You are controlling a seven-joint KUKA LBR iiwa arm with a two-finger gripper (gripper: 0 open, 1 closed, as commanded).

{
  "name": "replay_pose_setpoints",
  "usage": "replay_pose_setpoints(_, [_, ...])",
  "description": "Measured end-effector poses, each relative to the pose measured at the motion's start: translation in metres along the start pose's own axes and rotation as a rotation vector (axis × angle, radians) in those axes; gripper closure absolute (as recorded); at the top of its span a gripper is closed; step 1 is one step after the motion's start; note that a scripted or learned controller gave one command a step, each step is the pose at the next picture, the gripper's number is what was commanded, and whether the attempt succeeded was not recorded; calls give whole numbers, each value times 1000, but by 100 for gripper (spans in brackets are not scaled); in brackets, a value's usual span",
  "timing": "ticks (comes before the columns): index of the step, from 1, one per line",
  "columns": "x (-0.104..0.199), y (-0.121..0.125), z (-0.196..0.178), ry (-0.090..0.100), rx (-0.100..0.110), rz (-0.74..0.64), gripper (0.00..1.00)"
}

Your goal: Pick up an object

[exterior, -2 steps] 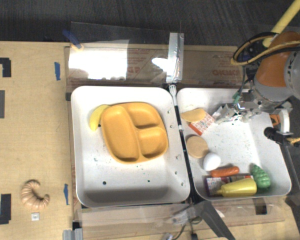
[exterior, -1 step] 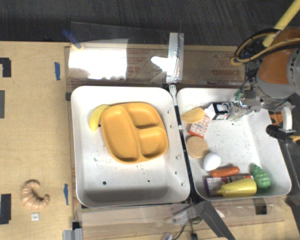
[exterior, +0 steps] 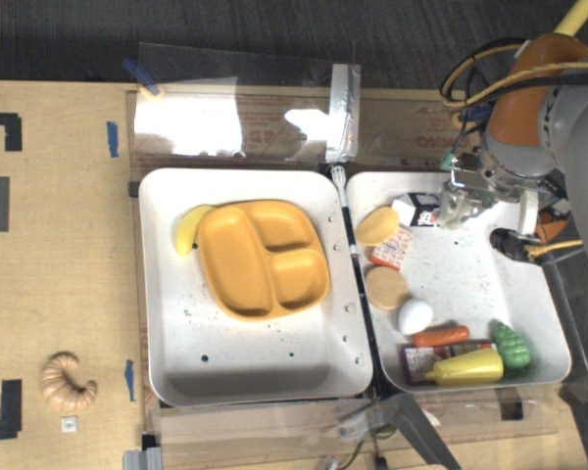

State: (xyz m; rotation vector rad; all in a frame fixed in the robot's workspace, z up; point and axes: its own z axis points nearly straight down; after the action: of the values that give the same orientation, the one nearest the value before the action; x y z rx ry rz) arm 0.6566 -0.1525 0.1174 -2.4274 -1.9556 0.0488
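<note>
My gripper [exterior: 458,207] hangs over the far part of the right bin [exterior: 470,262], with the grey arm and its orange band behind it at the upper right. Just left of it lies a small white and black packet [exterior: 419,211]. Along the bin's left side sit a tan bread roll [exterior: 377,225], a red and white packet [exterior: 393,249], a round tan biscuit [exterior: 384,287] and a white egg [exterior: 415,315]. At the near edge lie a carrot [exterior: 439,337], a yellow bottle [exterior: 467,366] on a purple box [exterior: 417,360], and a green vegetable [exterior: 511,348].
The left bin [exterior: 167,292] holds an orange divided plate [exterior: 263,258] with a yellow banana [exterior: 185,228] peeking out at its left. A tan croissant-like toy [exterior: 67,381] lies on the bench at the near left. A clear plastic wall [exterior: 235,116] stands behind the bins.
</note>
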Motion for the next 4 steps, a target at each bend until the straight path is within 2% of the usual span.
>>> replay_pose_setpoints(1, [-4,-2,2,-5,9,1,0])
replay_pose_setpoints(2, [1,6,23,-10,-18,-431,0])
replay_pose_setpoints(3, [38,-50,-74,-5,-48,-648,0])
replay_pose_setpoints(4, [32,-90,5,4,-34,-353,0])
